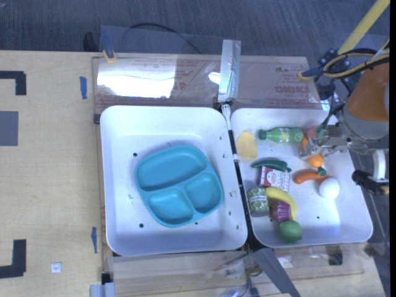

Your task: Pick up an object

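Observation:
The right bin [352, 228] holds several small items. A green bottle [281, 135] lies at the top, a pale yellow piece [246, 145] at the upper left, and a dark green vegetable [270, 163] sits over a red and white carton [275, 178]. Lower down are a green can [257, 201], a banana [281, 197], a purple item [281, 212] and a lime [289, 230]. A carrot [307, 176], a small orange ball [316, 161] and a white egg [329, 189] lie to the right. My gripper [318, 143] hangs low over the bin's upper right, just above the orange ball and beside the bottle's cap.
The left bin [117, 228] bears a blue divided plate [178, 184]. A clear panel [154, 76] and a metal post [229, 70] stand behind the bins. Cables [346, 60] hang near the arm at the upper right.

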Robot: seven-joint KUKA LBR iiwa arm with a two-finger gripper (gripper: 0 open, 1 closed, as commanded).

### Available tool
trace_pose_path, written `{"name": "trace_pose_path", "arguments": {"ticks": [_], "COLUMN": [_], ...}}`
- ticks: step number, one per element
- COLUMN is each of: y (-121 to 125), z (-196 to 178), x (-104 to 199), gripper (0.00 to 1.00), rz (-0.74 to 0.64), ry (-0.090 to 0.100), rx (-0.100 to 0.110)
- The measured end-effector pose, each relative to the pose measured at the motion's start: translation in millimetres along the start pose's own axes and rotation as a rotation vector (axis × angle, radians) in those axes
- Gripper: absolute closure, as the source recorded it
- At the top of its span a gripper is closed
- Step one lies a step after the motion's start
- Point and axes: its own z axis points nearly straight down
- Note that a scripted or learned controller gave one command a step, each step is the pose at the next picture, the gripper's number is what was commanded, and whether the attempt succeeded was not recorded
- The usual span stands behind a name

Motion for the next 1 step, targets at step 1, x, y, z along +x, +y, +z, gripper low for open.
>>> {"name": "trace_pose_path", "arguments": {"ticks": [1], "y": [25.7], "z": [-109.7], "x": [37.8], "gripper": [1.0], "rz": [0.119], "ry": [-0.002], "rx": [-0.001]}}
